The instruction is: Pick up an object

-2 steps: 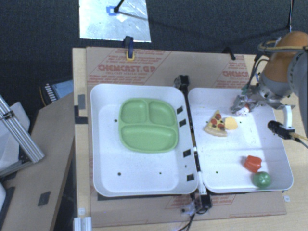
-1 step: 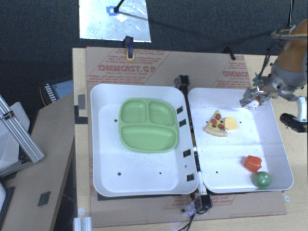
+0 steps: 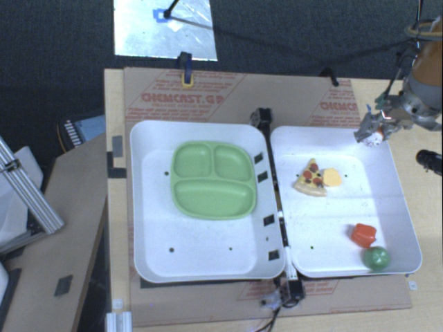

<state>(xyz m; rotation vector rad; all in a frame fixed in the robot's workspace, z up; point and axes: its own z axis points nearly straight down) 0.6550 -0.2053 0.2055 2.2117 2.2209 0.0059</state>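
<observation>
Objects for picking lie in the right bin [image 3: 405, 206]: a pizza slice [image 3: 310, 179] with red toppings sits near the middle of its far half, a small yellow round piece [image 3: 333, 178] just beside it and seemingly touching its right edge, while a red block [image 3: 363, 235] and a green ball [image 3: 376, 258] rest close together near the front right corner, the ball nearer the rim. Left of this, the left bin [image 3: 149, 254] carries a green divided plate [image 3: 213, 179] with three compartments (two small ones at the far side, one long one at the near side), lying flat around the middle of the bin. Both bins stand side by side on a brown printed board [image 3: 228, 92] that covers the counter [image 3: 83, 185]. At the upper right the grey arm [image 3: 426, 88], with its orange band, reaches in, and its end effector [image 3: 372, 131] hangs over the far right corner of the right bin, well apart from the pizza slice and the other pieces. Nothing is seen between its tips, and whether they are spread or pressed together I cannot tell, since they are too small and blurred. Beyond the board a shiny square sheet [image 3: 165, 19] lies on the dark floor.
</observation>
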